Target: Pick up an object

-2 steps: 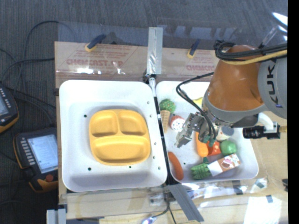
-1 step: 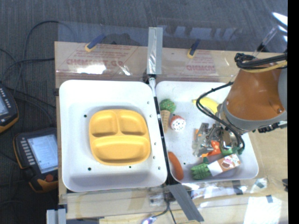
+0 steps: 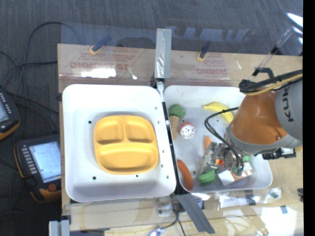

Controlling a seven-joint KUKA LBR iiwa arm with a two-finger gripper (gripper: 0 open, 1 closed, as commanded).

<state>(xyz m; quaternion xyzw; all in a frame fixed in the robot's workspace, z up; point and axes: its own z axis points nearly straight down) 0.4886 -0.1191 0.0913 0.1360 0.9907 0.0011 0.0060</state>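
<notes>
Low in the right bin [image 3: 266,182], near its front wall: the gripper [image 3: 222,159], down among a cluster of small things, beneath the grey arm [image 3: 295,113] and its orange band [image 3: 258,121]. Cannot tell whether spread or pressed together; too much clutter and shadow around the tip.

Across the same bin's white floor, the objects for picking:
- a green toy [image 3: 207,177] and a white packet [image 3: 227,177], just beside the gripper on its front side
- a small orange piece [image 3: 207,142], just to its left
- a red-orange oval [image 3: 184,175], against the front-left wall
- a white ball with red spots [image 3: 187,130], nearer the middle
- a green-topped cone [image 3: 175,117], close to the left wall
- a yellow banana [image 3: 219,109], toward the back, partly under the arm

In the left bin [image 3: 74,132], a yellow divided tray [image 3: 126,144], lying flat, roughly centred, apart from every wall.

Under both bins, a pale wooden bench [image 3: 69,58], its far part covered by a clear sheet with faint reddish lettering underneath. On that far part, a blue-and-yellow clamp [image 3: 100,44] behind the left bin and a second clamp [image 3: 203,53] behind the right one. Between them, a metal strip [image 3: 163,53] in line with the gap between the bins.

Around the bench, dark grey carpet [image 3: 147,4]. On the carpet to the left, looping black cables [image 3: 30,53], plus a handheld pendant [image 3: 42,162] with a lit screen and orange trim, well apart from the bins.
</notes>
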